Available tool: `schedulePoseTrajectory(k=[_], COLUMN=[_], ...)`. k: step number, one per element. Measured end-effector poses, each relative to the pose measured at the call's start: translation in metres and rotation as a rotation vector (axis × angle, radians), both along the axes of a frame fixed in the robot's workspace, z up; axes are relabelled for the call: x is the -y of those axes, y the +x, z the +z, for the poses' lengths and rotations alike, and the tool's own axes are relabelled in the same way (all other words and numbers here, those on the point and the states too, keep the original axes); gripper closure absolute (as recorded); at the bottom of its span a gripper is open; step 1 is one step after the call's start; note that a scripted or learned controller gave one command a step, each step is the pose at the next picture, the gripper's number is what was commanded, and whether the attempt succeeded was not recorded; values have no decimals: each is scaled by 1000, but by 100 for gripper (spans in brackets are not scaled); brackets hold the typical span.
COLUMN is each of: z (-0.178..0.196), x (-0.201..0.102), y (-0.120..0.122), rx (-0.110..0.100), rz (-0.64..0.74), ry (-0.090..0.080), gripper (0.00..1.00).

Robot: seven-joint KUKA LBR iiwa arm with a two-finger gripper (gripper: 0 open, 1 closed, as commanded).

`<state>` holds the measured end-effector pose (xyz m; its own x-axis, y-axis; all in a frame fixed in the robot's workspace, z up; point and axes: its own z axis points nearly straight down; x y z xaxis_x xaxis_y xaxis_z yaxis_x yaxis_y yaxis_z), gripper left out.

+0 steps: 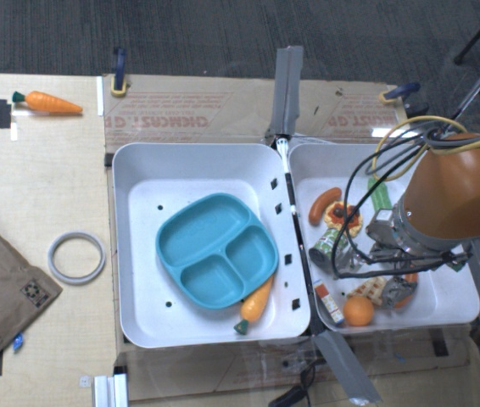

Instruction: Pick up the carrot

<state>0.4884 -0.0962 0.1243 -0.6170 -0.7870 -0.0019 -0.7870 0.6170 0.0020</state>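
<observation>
Orange plastic, we judge: the carrot (256,303) lies in the left bin (130,227) against the blue tray (216,250), light, rigid, slick; grip mid-body. We cannot tell the tool's (384,278) state.

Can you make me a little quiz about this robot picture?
1. True or false: the carrot lies in the left bin.
2. What colour is the divided plate? A red, B blue, C yellow.
3. Fill in: the arm is over the ____ bin.

Key: 1 true. 2 B. 3 right.
</observation>
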Motion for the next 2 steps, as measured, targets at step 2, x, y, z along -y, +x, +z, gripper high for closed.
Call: schedulePoseTrajectory(k=[2], z=[1], x=[5], y=[1], rx=[4], rz=[166], ry=[0], gripper=[0])
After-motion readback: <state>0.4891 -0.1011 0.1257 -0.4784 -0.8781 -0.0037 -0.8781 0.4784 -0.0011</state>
